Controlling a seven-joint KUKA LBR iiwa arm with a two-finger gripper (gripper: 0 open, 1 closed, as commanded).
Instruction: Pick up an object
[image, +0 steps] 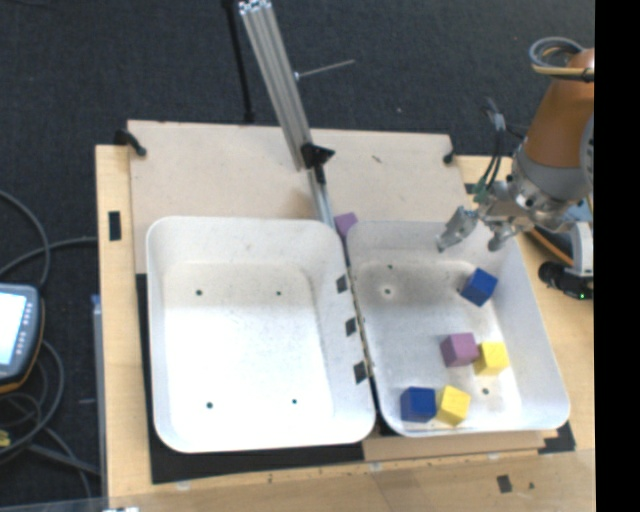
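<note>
My gripper (476, 234) hangs over the far right corner of the right bin (400, 320), open, with nothing between its fingers. A blue cube (479, 286) lies just below and in front of it. Farther forward sit a purple cube (459, 348) and a yellow cube (492, 357) side by side. Near the bin's front wall lie another blue cube (418, 403) and another yellow cube (453, 404). A small purple cube (345, 224) rests at the far end of the divide between the bins.
The left bin (180, 260) holds no blocks. A slanted metal pole (285, 90) rises from the back of the divide between the bins. A handheld pendant (15, 330) and cables lie on the floor at the left.
</note>
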